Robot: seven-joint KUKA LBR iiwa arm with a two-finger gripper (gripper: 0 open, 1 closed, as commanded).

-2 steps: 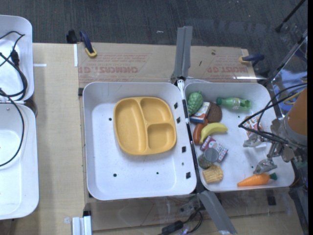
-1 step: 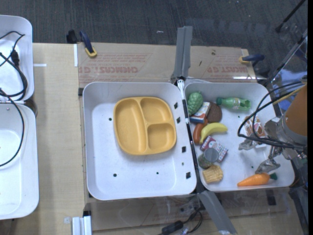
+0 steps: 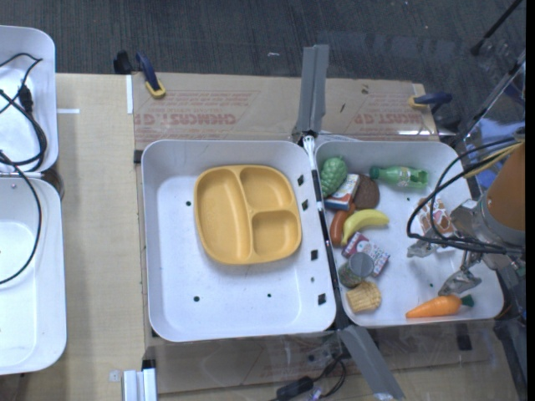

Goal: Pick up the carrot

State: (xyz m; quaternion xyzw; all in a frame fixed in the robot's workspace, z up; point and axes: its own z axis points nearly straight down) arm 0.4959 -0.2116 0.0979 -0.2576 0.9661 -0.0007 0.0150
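Gripper (image 3: 465,279) hangs just above the carrot (image 3: 435,307), fingers seemingly slightly apart, gripping nothing. Carrot lies left-right, tip left.

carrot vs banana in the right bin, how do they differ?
Colour: the carrot is orange with a green stub at its right end; the banana is yellow.
Shape: the carrot is straight and tapers to a point at its left; the banana is curved.
Place: the carrot lies near the bin's front right corner, apart from other items, just below the hand; the banana sits in the cluster by the bin's left wall.
Shared: both lie flat in the right bin.
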